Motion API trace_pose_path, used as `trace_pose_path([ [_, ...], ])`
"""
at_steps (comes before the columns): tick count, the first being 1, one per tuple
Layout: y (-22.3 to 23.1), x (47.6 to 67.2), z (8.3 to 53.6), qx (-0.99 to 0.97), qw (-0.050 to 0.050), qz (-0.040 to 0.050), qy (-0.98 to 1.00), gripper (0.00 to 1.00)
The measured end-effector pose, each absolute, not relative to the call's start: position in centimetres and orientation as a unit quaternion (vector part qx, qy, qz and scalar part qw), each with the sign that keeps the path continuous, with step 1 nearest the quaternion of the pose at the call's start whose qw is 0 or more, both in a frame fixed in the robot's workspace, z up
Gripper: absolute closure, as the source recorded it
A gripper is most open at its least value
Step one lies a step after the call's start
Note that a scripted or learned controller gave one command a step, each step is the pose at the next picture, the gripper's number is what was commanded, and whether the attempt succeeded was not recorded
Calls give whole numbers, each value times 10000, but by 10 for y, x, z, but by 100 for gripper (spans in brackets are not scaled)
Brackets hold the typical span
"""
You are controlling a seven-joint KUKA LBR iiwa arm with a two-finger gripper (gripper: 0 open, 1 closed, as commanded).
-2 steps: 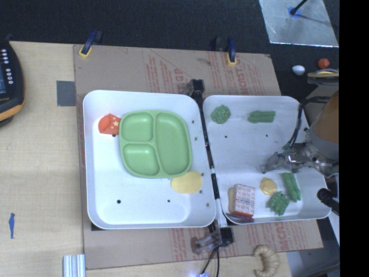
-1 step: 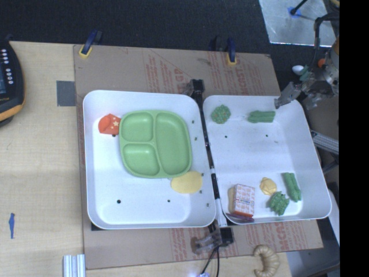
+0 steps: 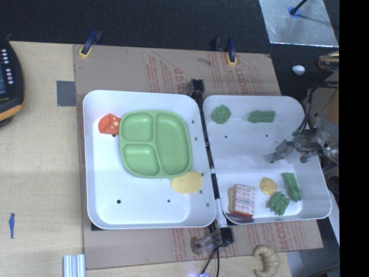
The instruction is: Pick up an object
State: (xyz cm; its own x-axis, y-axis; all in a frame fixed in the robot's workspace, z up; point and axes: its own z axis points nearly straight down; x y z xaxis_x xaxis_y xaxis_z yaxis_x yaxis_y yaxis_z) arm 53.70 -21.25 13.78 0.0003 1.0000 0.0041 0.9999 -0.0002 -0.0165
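Claw [image 3: 281, 153] over right bin [image 3: 242, 140], six items

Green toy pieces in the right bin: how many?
4: a round one at the top left, a long one beside it, a pod-like one at the lower right, and a leafy one below it.

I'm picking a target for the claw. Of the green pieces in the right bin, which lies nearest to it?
The long green piece just below the claw, by the bin's right side. The leafy piece sits lower still, and the two others lie along the far edge.
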Motion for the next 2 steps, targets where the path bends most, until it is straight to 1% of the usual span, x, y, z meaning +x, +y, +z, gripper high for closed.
trace_pose_path([
  [1, -182, 616, 90, -7035, -12, -1, -7107, 0],
  [2, -212, 658, 137, -7047, -32, -7, -7095, 0],
])
